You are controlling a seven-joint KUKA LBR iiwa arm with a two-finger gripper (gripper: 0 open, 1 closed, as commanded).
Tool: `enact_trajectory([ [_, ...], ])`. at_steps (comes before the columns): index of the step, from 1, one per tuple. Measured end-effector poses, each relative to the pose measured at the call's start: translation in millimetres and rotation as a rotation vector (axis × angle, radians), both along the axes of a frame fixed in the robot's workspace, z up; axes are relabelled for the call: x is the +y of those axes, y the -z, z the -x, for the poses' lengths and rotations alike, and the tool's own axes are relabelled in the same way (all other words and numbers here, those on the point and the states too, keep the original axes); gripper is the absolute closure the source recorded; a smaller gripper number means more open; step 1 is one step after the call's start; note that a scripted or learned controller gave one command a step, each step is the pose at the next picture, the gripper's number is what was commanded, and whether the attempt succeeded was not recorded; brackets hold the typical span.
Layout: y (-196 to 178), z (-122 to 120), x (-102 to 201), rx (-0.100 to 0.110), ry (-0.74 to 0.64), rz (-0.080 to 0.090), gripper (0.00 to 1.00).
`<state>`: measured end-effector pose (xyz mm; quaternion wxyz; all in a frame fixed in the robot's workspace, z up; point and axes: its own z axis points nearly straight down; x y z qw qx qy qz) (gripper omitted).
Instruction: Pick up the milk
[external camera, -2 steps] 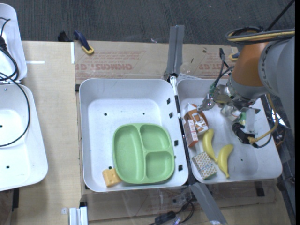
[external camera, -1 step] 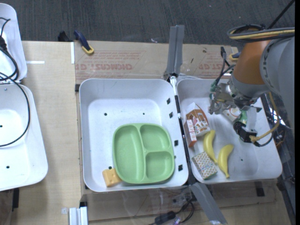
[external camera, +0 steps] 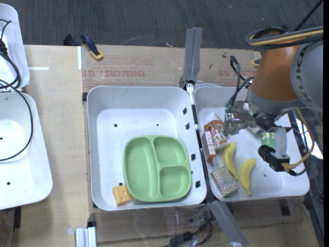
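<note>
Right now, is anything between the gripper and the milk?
Nothing visible. The gripper is right at the milk carton in the right bin. The bananas lie nearer the camera, off that line.

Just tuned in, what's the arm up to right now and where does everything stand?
The arm reaches into the right bin, its gripper low beside the milk carton. Nothing is visibly held yet. Two bananas and a small box lie in the same bin. The left bin holds a green divided plate and a yellow block.
</note>
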<state>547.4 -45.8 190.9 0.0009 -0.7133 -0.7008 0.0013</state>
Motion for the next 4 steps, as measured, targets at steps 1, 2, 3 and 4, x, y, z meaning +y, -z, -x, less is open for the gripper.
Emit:
enact_trajectory([
  [1,-92.7,68.0,61.9,-0.001,0.003,0.001,1.0],
  [2,-67.4,69.5,77.4,0.001,-0.182,0.0,1.0],
  [3,-56.3,69.7,107.9,0.001,-0.493,-0.001,1.0],
  [4,-30.3,69.8,99.4,0.001,-0.937,-0.003,1.0],
])
